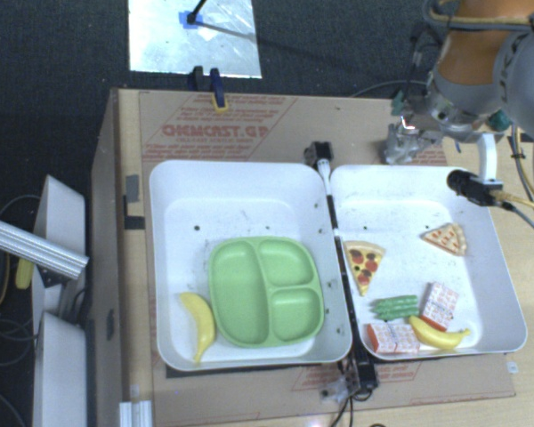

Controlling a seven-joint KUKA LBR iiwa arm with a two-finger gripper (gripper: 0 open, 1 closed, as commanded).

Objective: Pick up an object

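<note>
While the gripper (408,142) hangs over the right bin's (507,274) far rim, jaw state unclear, toys crowd its near edge.

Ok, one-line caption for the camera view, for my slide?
Gripper above right bin's far edge; green tray in left bin.

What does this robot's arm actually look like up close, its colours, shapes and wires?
The arm is made of smooth, rounded grey segments with a bulging orange band above the wrist. Thin cables loop beside the orange part and trail off along the bench. At its end sits a small silvery metal tool, blocky and mechanical. Just beside it is a white bracket with a black cylindrical piece.
</note>
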